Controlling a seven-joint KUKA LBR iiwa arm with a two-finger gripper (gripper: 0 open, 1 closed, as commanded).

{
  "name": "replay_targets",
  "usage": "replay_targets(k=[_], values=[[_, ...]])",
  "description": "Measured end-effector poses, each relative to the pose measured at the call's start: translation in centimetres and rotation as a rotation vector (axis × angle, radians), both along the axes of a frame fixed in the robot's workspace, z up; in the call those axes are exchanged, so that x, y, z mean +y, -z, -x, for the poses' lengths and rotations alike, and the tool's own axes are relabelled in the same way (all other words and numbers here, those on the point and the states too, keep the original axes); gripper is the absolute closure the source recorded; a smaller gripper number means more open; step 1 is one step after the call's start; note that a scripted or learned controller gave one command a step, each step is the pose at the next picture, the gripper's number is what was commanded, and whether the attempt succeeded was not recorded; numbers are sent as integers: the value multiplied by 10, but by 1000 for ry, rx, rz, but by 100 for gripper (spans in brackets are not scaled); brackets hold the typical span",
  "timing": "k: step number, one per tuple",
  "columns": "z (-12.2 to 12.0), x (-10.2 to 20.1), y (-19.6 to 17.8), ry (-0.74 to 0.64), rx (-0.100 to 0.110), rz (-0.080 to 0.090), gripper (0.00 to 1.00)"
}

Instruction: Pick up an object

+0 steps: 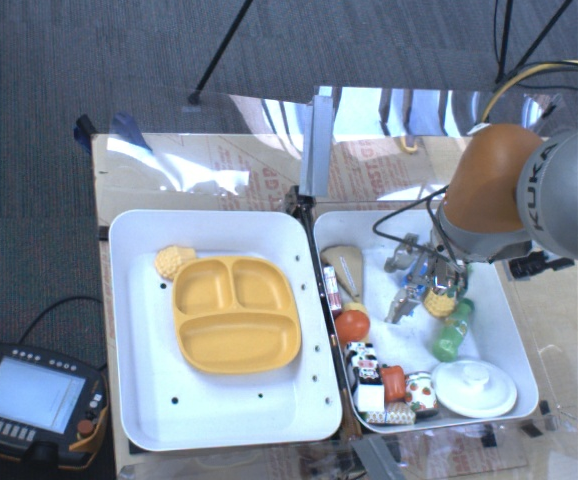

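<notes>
Camera view
Gripper (416,290): low in the right bin's upper middle; whether it is released or clenched, I cannot tell.
Yellow object (440,302): small, rounded, pale yellow, just beside the gripper on its right, touching the green bottle's top; no grasp can be made out.
Green bottle (452,332): tilted, lying near the right wall.
Right bin (514,318): also holds a white lidded bowl (475,387) in the near corner, a red ball (352,326), a beige piece (344,264) and small patterned cups (363,360) along its left wall.
Left bin (139,348): holds a yellow divided plate (237,313), with a small yellow textured item (174,260) touching its far left corner.
Worktop (199,168): carries both bins side by side.
</notes>
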State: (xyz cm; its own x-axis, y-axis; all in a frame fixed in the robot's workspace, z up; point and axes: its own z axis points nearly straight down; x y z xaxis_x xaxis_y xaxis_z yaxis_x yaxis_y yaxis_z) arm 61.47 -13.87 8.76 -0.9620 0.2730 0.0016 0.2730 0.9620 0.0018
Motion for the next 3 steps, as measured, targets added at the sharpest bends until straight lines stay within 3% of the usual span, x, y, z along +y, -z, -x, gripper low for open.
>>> replay_targets(k=[1,2,3], values=[[-1,1,-11,-4,-3,1,100],[-1,1,-10,-5,-2,0,0],[-6,-2,0,38,-4,1,0]])
